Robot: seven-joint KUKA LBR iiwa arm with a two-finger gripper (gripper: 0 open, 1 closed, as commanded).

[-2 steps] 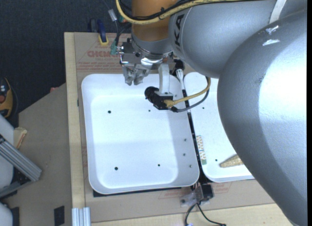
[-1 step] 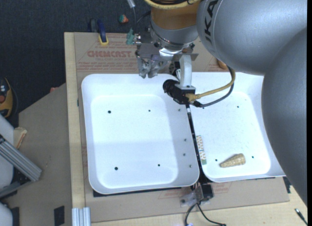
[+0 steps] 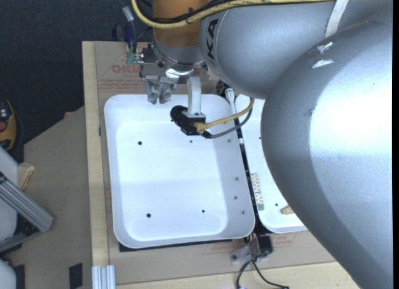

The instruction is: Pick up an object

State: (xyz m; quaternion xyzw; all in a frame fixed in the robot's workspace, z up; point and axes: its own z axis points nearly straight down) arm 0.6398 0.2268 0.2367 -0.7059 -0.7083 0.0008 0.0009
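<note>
The end effector (image 3: 159,94) hangs over the left bin's (image 3: 124,175) far edge.

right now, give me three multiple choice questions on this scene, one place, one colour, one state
1. The wrist hangs over:
a) the left bin's far end
b) its near end
c) the floor
2. The band above the wrist is:
a) blue
b) orange
c) green
3. The right bin is:
a) in full view
b) partly hidden by the arm
c) stacked on the other

Answers:
1 a, it is at the left bin's far rim.
2 b, plainly orange.
3 b, the arm crosses it.
</note>
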